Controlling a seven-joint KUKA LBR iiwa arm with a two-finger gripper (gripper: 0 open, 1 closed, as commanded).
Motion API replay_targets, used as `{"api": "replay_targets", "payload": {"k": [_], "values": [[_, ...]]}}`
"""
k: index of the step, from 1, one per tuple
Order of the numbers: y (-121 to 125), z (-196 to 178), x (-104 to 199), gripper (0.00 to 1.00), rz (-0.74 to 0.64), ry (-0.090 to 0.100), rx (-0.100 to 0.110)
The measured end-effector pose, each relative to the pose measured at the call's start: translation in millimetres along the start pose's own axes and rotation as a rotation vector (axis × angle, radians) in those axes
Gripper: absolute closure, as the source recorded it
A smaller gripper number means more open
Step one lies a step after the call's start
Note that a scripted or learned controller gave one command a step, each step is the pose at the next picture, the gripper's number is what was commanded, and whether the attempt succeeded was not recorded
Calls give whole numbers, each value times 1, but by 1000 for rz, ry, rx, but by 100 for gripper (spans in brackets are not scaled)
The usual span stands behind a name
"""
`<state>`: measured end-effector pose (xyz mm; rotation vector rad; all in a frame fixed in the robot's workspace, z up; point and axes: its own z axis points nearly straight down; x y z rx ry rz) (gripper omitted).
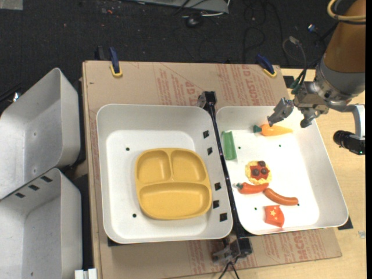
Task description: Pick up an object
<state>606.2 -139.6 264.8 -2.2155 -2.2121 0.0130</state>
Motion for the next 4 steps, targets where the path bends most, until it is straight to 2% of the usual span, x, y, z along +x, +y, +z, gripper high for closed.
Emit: {"api": "replay_targets", "payload": {"k": [1,2,4], "values": [[2,-8,1,0,-3,-2,-13],[11,51,0,0,-1,-1,-8],[-3,172,-3,0,0,-1,-8]]}}
